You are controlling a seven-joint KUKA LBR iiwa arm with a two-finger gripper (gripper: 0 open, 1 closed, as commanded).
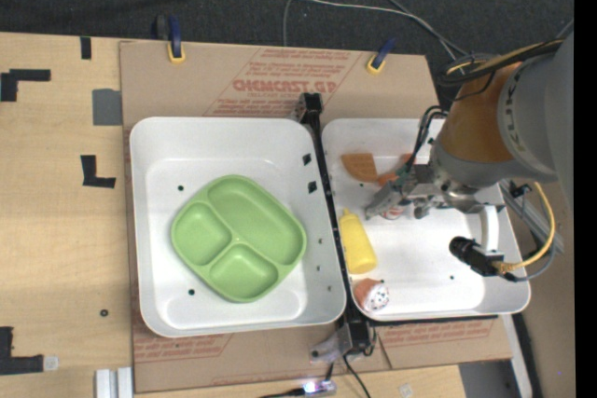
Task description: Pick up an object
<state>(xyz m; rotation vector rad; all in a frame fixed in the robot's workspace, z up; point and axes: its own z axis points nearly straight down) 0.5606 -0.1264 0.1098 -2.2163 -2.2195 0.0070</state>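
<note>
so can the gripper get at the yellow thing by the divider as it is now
Probably yes. The yellow object lies in the right bin against the divider, with bare floor on its right side. The gripper is in that same bin, just up and right of it, and nothing lies between them.

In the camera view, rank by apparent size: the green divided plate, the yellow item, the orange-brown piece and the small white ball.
1. Green divided plate, clearly largest.
2. Yellow item.
3. Orange-brown piece, partly hidden by the gripper, so its rank against the yellow item is unsure.
4. Small white ball, smallest.
</note>
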